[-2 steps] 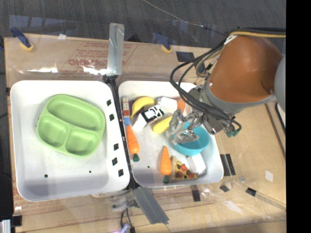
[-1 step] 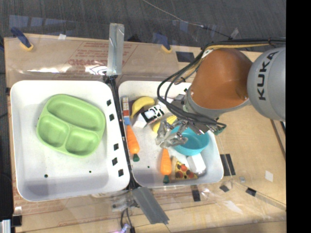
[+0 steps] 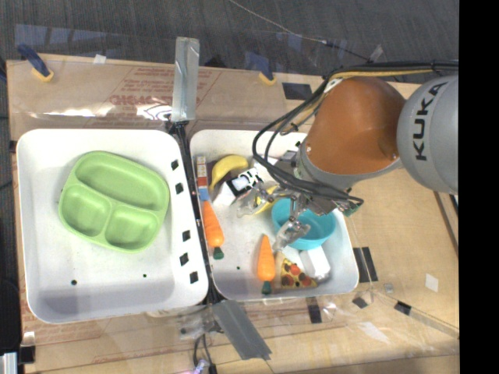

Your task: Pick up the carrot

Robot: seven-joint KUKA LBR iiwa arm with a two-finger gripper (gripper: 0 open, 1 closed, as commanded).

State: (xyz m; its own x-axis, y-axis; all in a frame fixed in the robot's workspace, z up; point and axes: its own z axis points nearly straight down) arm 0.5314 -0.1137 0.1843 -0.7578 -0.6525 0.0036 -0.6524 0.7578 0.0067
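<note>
Gripper point(image 3: 292, 231): hanging over the blue bowl point(image 3: 316, 231), opening cannot be told. Risk: two carrots point(image 3: 266, 259) point(image 3: 212, 224) nearby; crowded pizza slice point(image 3: 295, 274) may foul the grasp.

Two orange carrots lie in the right bin point(image 3: 343, 283). One carrot point(image 3: 211, 226) rests along the bin's left wall, dark green tip toward the near side. The other carrot point(image 3: 267, 260) lies near the front wall, tip also nearward.

Green tray point(image 3: 115, 201) (left bin point(image 3: 31, 232)) — banana point(image 3: 228, 167)
</note>
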